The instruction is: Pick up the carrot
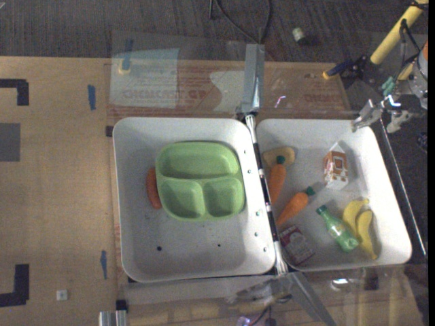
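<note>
Two carrots lie in the right bin (387, 250). One carrot (276, 180) runs along the bin's left wall with its green top pointing to the back. The other carrot (295, 207) lies slanted beside it, its green top toward the upper right. The gripper (382, 109) hangs over the right bin's back right corner, well away from both carrots, with nothing seen in it. The arm's wrist reaches in from the upper right edge of the view.
The right bin also holds a yellowish piece (280, 155), a small carton (336, 168), a green bottle (338, 229), bananas (361, 223) and a dark red can (297, 244). In the left bin (136, 250) sit a green divided plate (200, 180) and an orange object (153, 187).
</note>
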You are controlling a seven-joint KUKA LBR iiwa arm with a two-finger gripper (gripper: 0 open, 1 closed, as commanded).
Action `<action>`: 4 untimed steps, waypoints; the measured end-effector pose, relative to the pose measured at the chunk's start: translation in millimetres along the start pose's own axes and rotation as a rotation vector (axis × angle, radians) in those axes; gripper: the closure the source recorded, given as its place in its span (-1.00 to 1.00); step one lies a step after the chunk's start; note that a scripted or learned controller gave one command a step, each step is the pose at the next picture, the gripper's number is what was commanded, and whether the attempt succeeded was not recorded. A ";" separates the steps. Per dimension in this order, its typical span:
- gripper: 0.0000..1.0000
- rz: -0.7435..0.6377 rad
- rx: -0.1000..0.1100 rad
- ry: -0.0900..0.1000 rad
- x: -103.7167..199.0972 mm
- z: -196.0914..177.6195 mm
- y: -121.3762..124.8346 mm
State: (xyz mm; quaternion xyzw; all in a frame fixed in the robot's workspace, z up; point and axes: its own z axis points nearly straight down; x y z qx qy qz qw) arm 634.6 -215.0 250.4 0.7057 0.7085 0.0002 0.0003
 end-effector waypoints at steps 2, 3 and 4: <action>-1.00 -0.926 -0.010 -0.005 51.4 161.7 -112.8; 1.00 -0.918 -0.020 -0.014 47.0 149.5 -110.4; 1.00 -0.855 -0.003 -0.001 127.6 65.1 -124.4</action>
